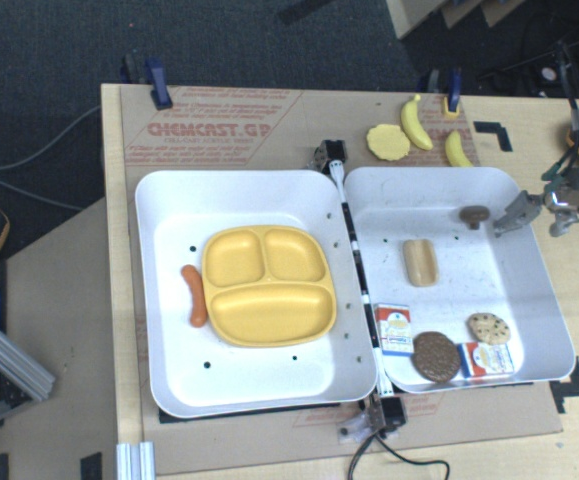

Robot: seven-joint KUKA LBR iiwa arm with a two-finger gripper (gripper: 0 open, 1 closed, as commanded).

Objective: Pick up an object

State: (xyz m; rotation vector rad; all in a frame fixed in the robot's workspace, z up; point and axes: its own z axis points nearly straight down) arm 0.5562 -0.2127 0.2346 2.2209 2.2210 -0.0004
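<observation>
The right bin (529,268) holds a tan bun (421,262), a small brown lump (474,214), a chocolate-chip cookie (488,328), a dark brown patty (436,356) and two small cartons (395,330) (487,361). My gripper (541,216) hovers over that bin's far right rim, just right of the brown lump. Its two grey fingers (515,212) are spread apart with nothing between them, so it is open. The left bin (159,268) carries a yellow divided plate (267,285) with a reddish sausage (195,295) lying beside its left edge.
On the bench behind the right bin lie two toy bananas (418,123) (456,149) and a yellow round piece (389,142). Blue clamps (156,83) (453,90) grip the board's far edge. A black hinge strip (354,268) runs between the bins.
</observation>
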